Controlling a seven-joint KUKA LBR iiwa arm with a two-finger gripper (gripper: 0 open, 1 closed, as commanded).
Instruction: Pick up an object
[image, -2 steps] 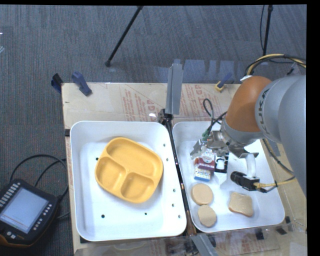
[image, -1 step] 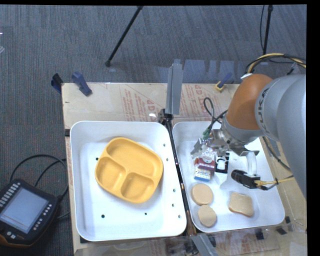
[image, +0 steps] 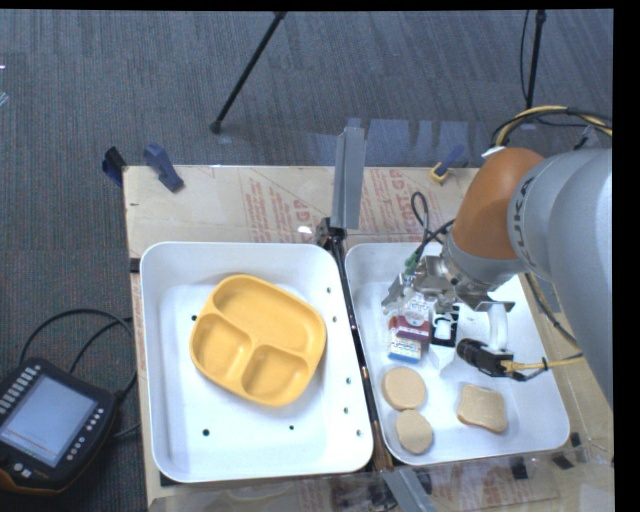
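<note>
My gripper (image: 412, 300) reaches down into the right bin (image: 545, 415), right over a small red, white and blue box (image: 408, 336) at the bin's middle left. Below the box lie two round tan cookies, one (image: 405, 388) above the other (image: 414, 431). A toast-like tan slice (image: 483, 408) rests to their right. A yellow divided plate (image: 258, 338) sits in the middle of the left bin (image: 170, 420).
The grey arm with its orange band (image: 500, 200) comes in from the upper right over the right bin. A grey post (image: 348, 185) stands behind the gap between the bins. A handheld screen (image: 45, 420) lies on the floor at the lower left.
</note>
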